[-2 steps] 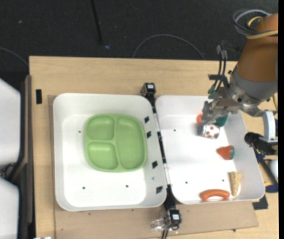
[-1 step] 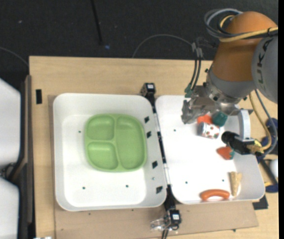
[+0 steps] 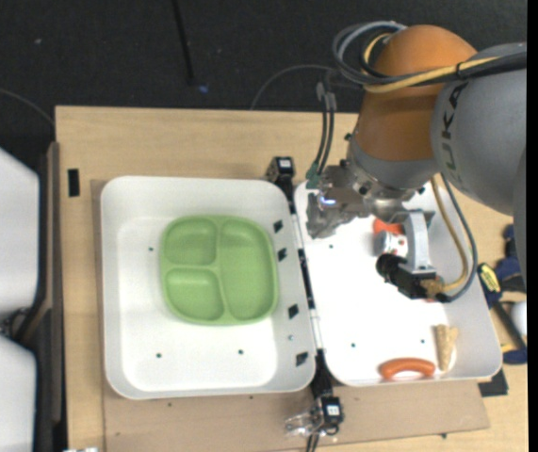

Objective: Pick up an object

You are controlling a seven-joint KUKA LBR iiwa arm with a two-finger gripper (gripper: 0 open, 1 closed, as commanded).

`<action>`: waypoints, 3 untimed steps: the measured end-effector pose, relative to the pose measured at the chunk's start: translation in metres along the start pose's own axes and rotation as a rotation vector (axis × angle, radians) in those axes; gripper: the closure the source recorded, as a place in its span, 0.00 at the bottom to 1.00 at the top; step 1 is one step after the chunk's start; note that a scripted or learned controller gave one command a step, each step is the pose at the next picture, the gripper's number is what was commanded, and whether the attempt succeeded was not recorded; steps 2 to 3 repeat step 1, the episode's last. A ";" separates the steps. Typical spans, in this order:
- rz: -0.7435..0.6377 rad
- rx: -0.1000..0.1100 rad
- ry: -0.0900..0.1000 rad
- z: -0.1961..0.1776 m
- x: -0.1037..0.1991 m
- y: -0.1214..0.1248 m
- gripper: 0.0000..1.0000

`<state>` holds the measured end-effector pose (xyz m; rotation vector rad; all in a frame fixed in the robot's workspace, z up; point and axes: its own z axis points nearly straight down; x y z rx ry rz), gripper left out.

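Note:
My gripper hangs over the far left corner of the right bin, close to the wall between the two bins. The grey arm with its orange band covers the far part of that bin. An orange ring-shaped object lies at the bin's near edge. A small tan wedge-like piece rests just right of it, near the front right corner. Both are well apart from the gripper. A green divided plate lies flat in the middle of the left bin.
The bins sit side by side on a wooden bench, joined by black clips along their shared wall. Blue and yellow items lie outside the right bin at the right. White boxes stand left of the bench.

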<state>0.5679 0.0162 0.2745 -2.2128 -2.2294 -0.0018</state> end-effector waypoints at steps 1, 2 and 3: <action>0.002 0.002 -0.001 0.009 0.047 -0.001 1.00; 0.002 0.002 -0.001 0.009 0.047 -0.001 1.00; 0.002 0.002 -0.001 0.009 0.047 -0.001 1.00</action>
